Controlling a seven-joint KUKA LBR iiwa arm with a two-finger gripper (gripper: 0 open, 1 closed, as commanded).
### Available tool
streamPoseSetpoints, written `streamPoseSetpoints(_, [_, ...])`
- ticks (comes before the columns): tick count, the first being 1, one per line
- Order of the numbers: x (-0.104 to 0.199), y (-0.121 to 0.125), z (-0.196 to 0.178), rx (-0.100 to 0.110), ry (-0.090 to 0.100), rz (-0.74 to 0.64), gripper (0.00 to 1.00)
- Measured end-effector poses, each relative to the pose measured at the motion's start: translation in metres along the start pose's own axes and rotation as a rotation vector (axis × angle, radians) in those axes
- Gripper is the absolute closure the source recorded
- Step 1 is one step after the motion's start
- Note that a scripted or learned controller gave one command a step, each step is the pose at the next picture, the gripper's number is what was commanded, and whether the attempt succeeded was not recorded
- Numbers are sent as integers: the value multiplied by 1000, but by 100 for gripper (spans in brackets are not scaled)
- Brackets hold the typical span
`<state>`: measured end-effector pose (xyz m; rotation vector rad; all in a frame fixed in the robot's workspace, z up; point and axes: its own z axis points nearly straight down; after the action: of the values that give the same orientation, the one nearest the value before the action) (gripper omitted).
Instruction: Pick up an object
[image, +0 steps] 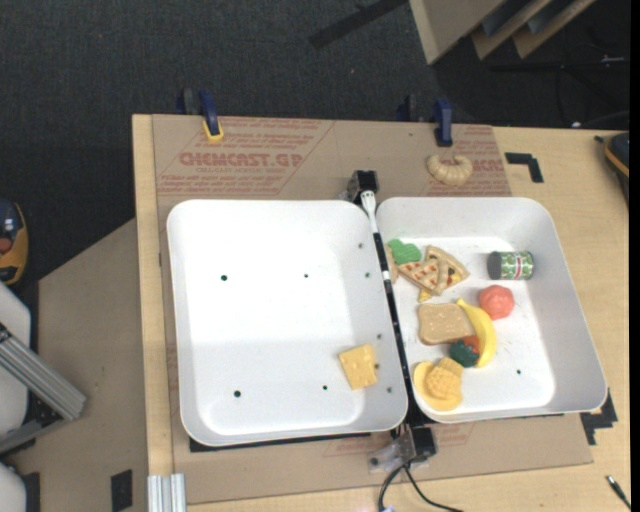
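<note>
Slanted overhead view of both bins (200, 300)

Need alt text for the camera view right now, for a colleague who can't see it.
Two white bins sit side by side: the right bin holds a cluster of toy foods including a banana, tomato and small can, while the left bin holds one yellow cheese piece.

Lab bench (300, 150) with clamped white bins (270, 310)

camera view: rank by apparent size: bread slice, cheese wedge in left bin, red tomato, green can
1. bread slice
2. cheese wedge
3. green can and red tomato: look about alike, so left unranked
</note>
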<state>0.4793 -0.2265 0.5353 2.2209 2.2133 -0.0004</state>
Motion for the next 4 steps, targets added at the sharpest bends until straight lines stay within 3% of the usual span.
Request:
streamPoseSetpoints(1, [88,15,144,19,10,-12,100])
streamPoseSetpoints(2, [131,0,-10,-17,2,-9,100])
streamPoseSetpoints(3, [190,-2,99,15,6,-9,100])
streamPoseSetpoints(4, [235,5,1,-9,6,-9,100])
